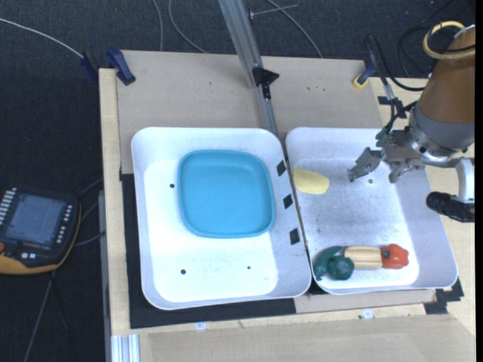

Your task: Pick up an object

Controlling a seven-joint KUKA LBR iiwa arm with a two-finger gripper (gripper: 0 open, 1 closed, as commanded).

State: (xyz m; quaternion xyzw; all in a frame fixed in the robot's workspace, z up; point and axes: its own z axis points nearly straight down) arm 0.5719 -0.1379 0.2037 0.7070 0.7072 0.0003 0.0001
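Observation:
My gripper (379,167) hangs over the upper part of the right bin (343,210), fingers spread open with nothing between them. A pale yellow lemon-shaped object (311,181) lies to its left, near the bin's left wall. Along the bin's front edge lies a row of toy pieces: a dark green lump (333,265), a tan cylinder (363,257) and a red piece (395,256). They sit well below the gripper in the view.
The left bin (158,277) holds a light blue square plate (226,193). A metal pole (245,36) runs from the top down to the gap between the bins. A teach pendant (34,225) lies on the floor at left. Cables trail behind the bench.

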